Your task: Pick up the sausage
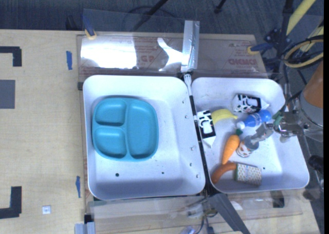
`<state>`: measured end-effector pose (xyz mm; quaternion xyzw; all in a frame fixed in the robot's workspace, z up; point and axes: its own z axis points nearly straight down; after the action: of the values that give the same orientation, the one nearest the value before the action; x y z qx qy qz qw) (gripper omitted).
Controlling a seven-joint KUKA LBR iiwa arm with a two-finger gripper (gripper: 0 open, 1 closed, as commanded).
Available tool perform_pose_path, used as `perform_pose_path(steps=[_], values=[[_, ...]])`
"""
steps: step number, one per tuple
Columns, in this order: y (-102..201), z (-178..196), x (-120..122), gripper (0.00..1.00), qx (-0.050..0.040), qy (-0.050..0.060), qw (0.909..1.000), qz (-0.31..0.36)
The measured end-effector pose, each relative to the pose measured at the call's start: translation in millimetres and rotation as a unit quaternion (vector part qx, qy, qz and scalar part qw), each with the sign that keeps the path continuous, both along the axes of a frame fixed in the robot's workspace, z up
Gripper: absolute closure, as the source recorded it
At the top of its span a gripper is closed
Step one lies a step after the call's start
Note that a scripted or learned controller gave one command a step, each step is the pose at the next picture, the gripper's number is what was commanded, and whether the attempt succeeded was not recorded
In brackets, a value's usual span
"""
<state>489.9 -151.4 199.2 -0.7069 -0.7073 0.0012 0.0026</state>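
Approach step: pincer (250, 144) hovered low in the right bin (295, 168).
Sausage (222, 171) lay at the bin's near-left edge, ungrasped; finger opening could not be told; next move called for shifting toward it.

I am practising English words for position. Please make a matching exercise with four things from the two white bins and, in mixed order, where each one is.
Things:
1. blue divided plate
2. carrot
3. banana
4. sausage

Places:
A. near the front edge of the right bin, beside a patterned cup
B. in the left bin
C. middle of the right bin, standing at a slant
D. right bin, behind the carrot

Pairs: 1-B, 2-C, 3-D, 4-A
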Motion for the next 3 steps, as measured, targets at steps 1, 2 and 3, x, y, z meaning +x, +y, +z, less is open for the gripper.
perform_pose_path(steps=[1, 2, 3], values=[[-4.9, -79.1, -4.3, 0.00, -0.0008, -0.001, 0.9973, -0.074], [103.3, -15.4, -10.2, 0.00, -0.0020, -0.001, 0.9794, -0.202], [103.1, -8.0, -9.2, 1.00, -0.0026, 0.001, 0.9794, -0.202]])
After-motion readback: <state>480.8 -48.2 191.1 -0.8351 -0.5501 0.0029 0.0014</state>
